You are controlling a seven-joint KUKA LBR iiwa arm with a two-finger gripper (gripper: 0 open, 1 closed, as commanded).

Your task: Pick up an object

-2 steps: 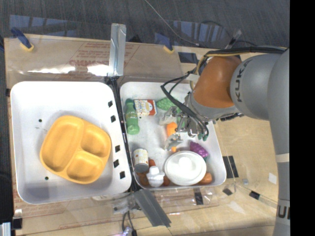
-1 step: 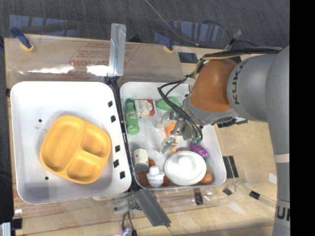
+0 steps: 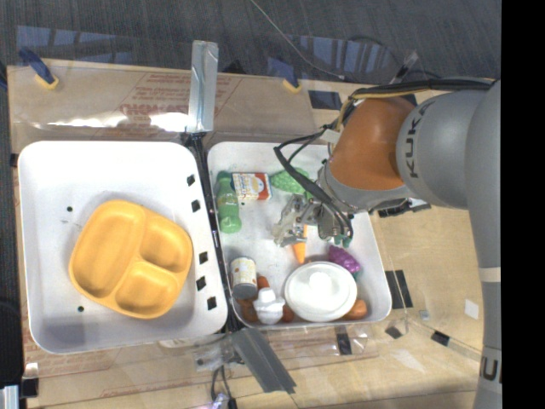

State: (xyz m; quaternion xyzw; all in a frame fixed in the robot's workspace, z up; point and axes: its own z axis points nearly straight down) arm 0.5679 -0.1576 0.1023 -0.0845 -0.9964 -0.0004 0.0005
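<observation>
My gripper [image 3: 300, 226] hangs low over the middle of the right bin [image 3: 375, 267], under the arm's orange band. A small orange piece [image 3: 300, 250] sits just below its tips, touching or nearly so. Around it lie a green bottle [image 3: 227, 204], a red and white packet [image 3: 249, 186], a green leafy item [image 3: 291, 181], a purple item [image 3: 344, 259], a white bowl [image 3: 321, 290], a small tin [image 3: 243, 273] and a small white bottle [image 3: 267, 305]. The wrist hides part of the bin's right side.
The left bin [image 3: 51, 177] holds a yellow divided plate [image 3: 129, 258]. An orange item [image 3: 358, 309] peeks out by the white bowl at the right bin's near wall. Black cables loop from the arm over the right bin's far edge.
</observation>
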